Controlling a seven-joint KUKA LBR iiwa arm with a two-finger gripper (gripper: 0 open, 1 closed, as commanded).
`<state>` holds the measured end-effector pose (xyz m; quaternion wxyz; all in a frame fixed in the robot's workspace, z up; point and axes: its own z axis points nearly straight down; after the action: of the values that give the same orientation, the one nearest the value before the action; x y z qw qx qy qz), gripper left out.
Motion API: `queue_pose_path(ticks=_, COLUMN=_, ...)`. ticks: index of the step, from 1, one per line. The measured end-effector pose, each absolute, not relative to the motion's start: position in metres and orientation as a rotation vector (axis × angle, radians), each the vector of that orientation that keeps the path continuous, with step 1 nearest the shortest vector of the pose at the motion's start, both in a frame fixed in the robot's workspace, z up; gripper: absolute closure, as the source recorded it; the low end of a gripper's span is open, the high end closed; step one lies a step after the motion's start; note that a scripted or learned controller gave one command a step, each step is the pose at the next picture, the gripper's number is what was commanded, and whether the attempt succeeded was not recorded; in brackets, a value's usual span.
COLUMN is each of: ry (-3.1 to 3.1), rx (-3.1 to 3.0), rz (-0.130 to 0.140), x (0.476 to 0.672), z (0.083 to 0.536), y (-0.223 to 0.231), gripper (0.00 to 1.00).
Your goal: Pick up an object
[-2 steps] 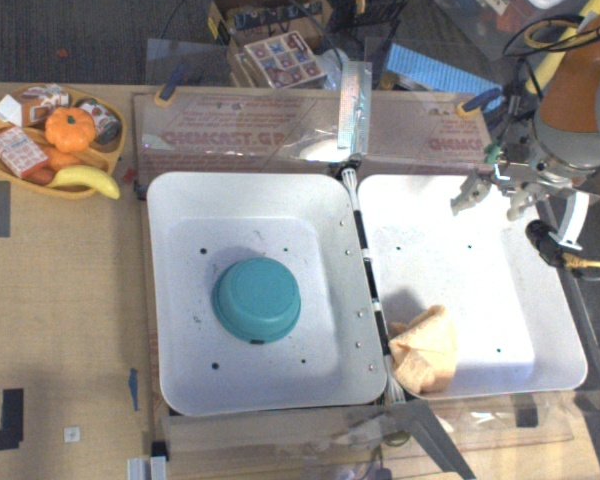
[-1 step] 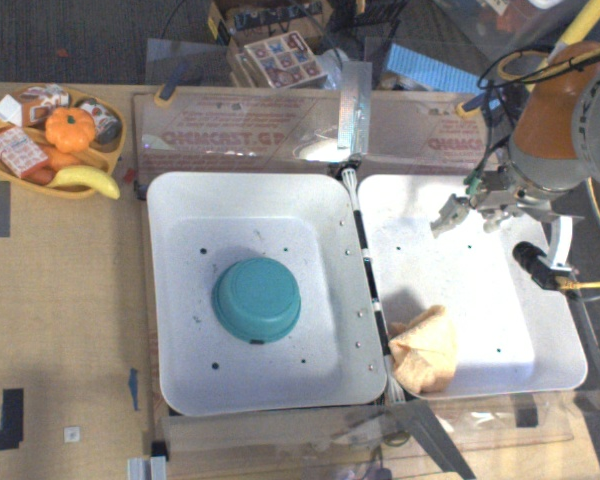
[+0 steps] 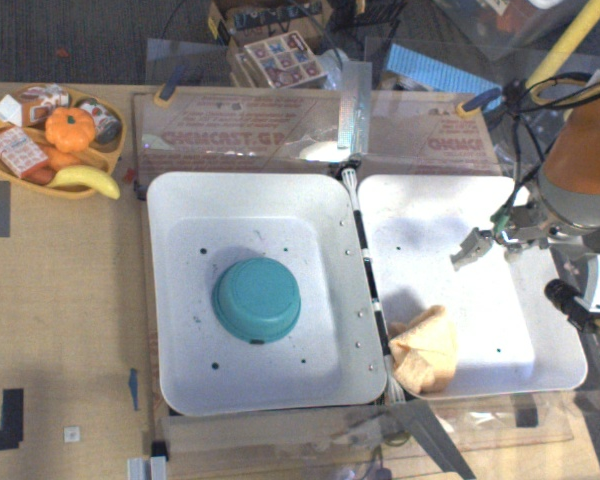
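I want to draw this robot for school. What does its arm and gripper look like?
The arm is thick, round and grey, with a bright orange band near its end. Black cables loop around it above the band. At its tip sits a small gripper made of pale grey metal, with a blocky silver part behind it. Draw it coming in from the right side of the picture.

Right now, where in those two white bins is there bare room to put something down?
Left bin: the floor all round the teal bowl, widest along the far side. Right bin: the far-left corner and the near-right floor. It is crowded by the tan cloth at its near-left corner and under the end effector.
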<state>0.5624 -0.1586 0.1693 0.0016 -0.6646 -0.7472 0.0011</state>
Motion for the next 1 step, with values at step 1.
queue_pose_path(ticks=1, ry=-2.241, rx=-2.211, rz=-0.006, x=0.5153, z=0.0875, y=-0.1115, gripper=0.0)
